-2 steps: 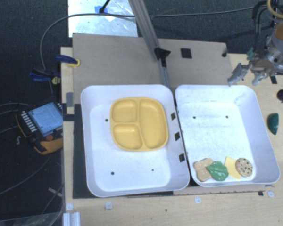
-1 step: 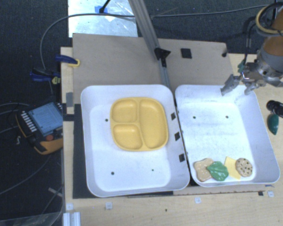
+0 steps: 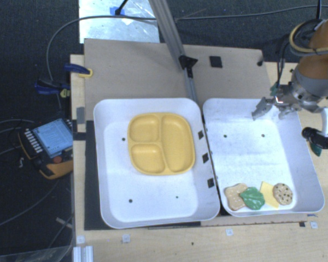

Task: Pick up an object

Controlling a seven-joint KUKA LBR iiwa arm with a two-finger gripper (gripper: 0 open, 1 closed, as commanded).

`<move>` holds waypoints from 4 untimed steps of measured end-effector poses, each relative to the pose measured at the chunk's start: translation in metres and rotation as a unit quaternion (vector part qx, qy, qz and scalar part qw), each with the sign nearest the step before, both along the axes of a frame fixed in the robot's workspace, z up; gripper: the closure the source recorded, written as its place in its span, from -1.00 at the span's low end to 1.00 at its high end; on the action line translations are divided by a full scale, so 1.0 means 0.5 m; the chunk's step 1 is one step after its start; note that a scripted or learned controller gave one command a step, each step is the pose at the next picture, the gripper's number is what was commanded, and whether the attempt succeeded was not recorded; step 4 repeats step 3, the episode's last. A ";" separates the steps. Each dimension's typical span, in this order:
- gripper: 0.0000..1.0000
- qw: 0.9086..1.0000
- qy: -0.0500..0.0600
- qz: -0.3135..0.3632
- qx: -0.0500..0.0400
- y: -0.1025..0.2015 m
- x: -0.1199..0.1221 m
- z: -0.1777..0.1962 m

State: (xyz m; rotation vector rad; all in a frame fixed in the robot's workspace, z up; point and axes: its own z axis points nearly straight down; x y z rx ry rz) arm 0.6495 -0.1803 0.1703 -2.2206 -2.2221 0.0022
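Four toy food pieces lie along the front edge of the right bin point(image 3: 262, 146): a tan toast slice point(image 3: 235, 195), a green leafy piece point(image 3: 252, 198), a yellow cheese wedge point(image 3: 269, 194) and a chocolate-chip cookie point(image 3: 283, 193). My gripper point(image 3: 273, 109) hangs over the bin's far right corner, well away from the food, with its two fingers spread apart and nothing between them.
The left bin point(image 3: 153, 201) holds a yellow three-compartment plate point(image 3: 161, 143). A slanted metal pole point(image 3: 172, 34) runs down to the gap between the bins at the back. Cables and a blue-screened device point(image 3: 49, 141) lie on the floor at left.
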 end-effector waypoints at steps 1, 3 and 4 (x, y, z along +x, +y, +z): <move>-1.00 1.000 -0.001 0.002 0.000 0.004 0.013 -0.087; 1.00 1.000 -0.004 0.002 0.000 0.008 0.029 0.034; 1.00 1.000 -0.004 0.002 0.000 0.008 0.029 0.034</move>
